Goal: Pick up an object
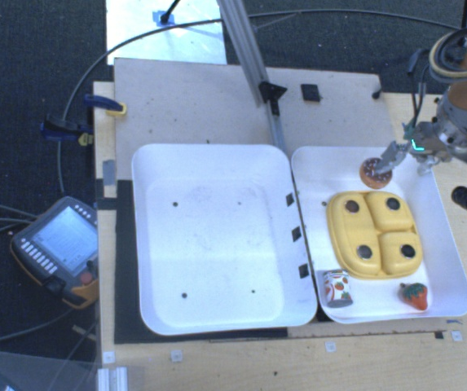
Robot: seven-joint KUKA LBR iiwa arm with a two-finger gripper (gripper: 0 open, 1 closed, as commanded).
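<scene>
A small brown ring-shaped toy (372,173) lies at the back of the right bin (447,233). My gripper (387,162) reaches in from the right, its tip right at the ring's upper right edge and apparently touching it. In the middle of the same bin lies a large yellow block (373,233) with four dark-dotted lobes. A small patterned cup (337,287) and a red strawberry (415,296) sit along the bin's front edge.
The left bin (209,235) adjoins the right one, with black clips (296,234) on the shared rim. A slanted metal pole (245,47) rises behind the bins. A teach pendant (58,252) lies off the bench to the left.
</scene>
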